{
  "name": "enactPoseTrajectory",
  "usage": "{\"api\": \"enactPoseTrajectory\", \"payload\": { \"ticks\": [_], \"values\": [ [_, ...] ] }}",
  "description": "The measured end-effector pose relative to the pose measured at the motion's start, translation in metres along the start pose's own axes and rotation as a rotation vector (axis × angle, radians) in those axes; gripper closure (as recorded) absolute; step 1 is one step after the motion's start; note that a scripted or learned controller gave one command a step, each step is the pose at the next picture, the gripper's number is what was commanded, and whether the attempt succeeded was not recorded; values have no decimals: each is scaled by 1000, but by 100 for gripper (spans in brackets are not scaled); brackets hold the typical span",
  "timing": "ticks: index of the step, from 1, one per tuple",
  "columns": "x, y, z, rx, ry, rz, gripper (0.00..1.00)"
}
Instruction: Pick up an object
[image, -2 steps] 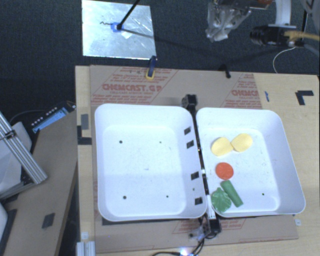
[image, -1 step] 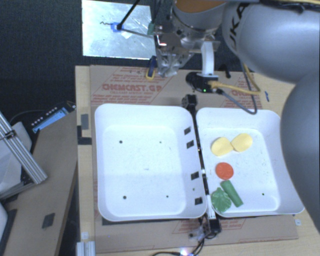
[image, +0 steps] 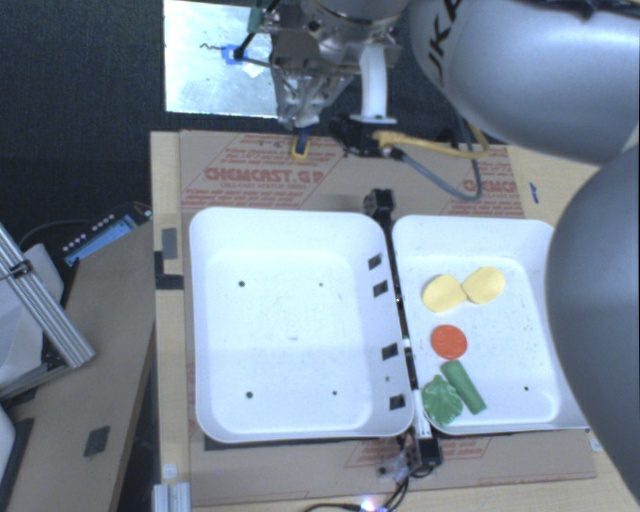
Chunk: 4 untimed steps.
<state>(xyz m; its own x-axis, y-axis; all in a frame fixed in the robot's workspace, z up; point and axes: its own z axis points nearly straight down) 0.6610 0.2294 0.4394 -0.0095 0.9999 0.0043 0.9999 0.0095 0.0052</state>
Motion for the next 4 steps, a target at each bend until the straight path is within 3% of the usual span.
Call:
{"api": "enactPoseTrajectory", "payload": {
  "ticks": [1, 2, 3, 4],
  "values": [
    [-88, -28, -105, -10, -3, 15, 100],
    [-73, -29, -96, 3, -3, 6, 100],
    [-38, 8, 4, 12, -5, 4, 100],
    [8, 7, -40, -1, -1, 2, 100]
  ]
}}
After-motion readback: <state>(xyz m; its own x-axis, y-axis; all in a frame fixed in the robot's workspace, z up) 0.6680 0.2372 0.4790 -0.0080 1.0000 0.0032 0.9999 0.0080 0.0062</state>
